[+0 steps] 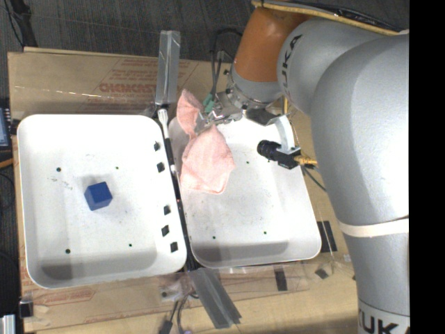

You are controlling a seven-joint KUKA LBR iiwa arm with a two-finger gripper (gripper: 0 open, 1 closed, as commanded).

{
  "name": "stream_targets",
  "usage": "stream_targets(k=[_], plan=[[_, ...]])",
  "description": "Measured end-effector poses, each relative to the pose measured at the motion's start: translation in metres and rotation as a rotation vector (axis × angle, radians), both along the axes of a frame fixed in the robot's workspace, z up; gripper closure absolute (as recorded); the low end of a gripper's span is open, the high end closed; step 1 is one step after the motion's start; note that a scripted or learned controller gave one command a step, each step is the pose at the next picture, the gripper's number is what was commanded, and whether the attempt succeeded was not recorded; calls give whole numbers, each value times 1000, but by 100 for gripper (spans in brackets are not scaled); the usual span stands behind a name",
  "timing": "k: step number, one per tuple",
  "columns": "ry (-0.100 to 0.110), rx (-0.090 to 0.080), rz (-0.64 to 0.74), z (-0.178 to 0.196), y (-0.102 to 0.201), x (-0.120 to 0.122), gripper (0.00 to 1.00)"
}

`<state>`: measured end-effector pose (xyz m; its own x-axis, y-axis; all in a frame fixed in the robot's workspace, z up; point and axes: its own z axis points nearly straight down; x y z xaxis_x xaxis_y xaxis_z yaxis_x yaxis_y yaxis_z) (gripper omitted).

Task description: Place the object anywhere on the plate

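A small blue cube [98,195] lies in the left bin [42,145], left of its middle. A pink plate-like piece [207,161] lies in the right bin [278,214] against its left wall. A second pink piece [187,110] stands tilted at that bin's far left corner. My gripper [217,113] hangs over that far left corner, between the two pink pieces and close to both. A bit of teal [208,103] shows beside it. The arm's wrist covers much of the gripper. The cube is far to the gripper's left, in the other bin.
The arm's grey body [361,131] and orange band [264,40] cover the right bin's far right side. A black fitting [277,152] on a cable juts over that bin. A ridge with black clips [169,186] divides the bins.
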<state>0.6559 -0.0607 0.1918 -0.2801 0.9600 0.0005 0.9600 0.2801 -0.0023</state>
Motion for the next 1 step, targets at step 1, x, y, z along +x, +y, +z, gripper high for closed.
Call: stream_targets(k=[1], plan=[[0, 0, 6, 39, 1, 0, 100]])
